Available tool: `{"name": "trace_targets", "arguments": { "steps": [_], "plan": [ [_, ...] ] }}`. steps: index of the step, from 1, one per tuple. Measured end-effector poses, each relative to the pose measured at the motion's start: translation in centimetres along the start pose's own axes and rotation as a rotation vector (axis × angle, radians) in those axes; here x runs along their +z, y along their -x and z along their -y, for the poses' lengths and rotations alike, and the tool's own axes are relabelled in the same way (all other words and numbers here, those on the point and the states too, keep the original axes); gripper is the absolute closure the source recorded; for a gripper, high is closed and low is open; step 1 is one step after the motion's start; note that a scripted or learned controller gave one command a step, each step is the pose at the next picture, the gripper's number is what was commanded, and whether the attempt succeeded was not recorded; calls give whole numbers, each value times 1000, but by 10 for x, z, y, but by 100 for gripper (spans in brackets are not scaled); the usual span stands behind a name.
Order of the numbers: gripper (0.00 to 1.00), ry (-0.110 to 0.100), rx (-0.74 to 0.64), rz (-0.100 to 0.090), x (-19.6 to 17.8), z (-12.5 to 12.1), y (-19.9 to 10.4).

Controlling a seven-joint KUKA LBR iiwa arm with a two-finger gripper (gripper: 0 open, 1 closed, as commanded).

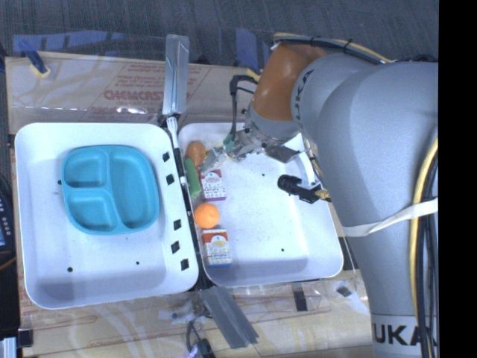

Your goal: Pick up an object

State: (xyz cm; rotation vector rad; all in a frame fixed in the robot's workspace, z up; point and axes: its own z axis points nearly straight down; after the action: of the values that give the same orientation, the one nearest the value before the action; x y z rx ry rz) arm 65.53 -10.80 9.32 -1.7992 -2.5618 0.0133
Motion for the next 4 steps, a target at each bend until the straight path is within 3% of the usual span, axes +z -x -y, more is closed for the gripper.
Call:
{"name": "trace_targets", "arguments": {
  "steps": [1, 3, 4],
  "plan": [
    [0, -5, -209, -2, 0, 3, 5],
    [0, -7, -190, 2, 1, 2, 1],
    [0, 14, -230, 6, -99, -3, -31]
  ]
}}
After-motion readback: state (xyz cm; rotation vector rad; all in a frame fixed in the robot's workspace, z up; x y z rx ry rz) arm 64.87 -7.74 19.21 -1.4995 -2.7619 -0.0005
